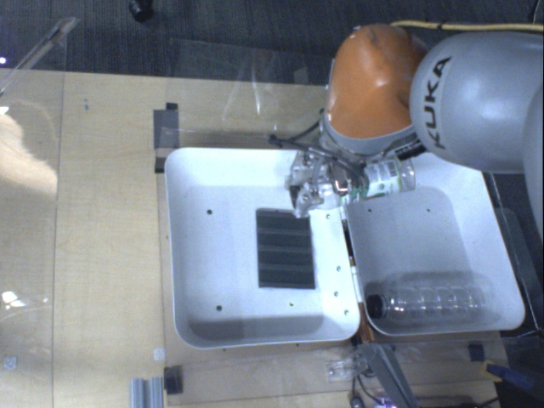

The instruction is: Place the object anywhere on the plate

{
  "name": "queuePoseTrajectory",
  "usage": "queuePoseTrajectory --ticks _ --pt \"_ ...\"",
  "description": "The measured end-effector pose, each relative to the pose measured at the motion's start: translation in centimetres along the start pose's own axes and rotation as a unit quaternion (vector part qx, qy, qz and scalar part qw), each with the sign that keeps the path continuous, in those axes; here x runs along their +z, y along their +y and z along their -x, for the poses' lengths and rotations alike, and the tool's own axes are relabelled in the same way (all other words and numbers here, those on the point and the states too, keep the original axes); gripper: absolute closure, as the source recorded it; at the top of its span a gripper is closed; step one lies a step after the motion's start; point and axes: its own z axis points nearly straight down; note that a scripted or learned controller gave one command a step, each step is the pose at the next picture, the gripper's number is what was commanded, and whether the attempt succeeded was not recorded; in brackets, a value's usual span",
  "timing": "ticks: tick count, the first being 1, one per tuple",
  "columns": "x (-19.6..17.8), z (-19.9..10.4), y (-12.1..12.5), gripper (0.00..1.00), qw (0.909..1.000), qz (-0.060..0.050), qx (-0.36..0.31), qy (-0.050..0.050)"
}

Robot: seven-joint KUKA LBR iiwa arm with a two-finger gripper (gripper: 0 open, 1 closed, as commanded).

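A clear ribbed plastic bottle [425,300] lies lengthwise along the right white bin's [501,253] near wall. In the left white bin [191,228], the dark ridged rectangular plate [286,247] lies flat with room around it. Just beyond the plate's far corner hangs the gripper [316,187], a small labelled clear bottle [387,178], probably the task's object, touching its right side. Its grip cannot be told.

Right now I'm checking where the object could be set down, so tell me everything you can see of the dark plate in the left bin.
The dark plate is a flat, black, upright rectangle, longer than wide, with faint crosswise ridges splitting it into bands. It looks matte, like rubber or plastic. It lies flat on the floor of the left bin, a little right of centre, clear of the walls. Nothing rests on it. The gripper hangs just beyond its upper right corner.
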Motion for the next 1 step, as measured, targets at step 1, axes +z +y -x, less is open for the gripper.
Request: queuePoseTrajectory --ticks 1 --pt "-3.46 4.52 -7.8 1.0 0.9966 0.0 -0.082 -0.001"
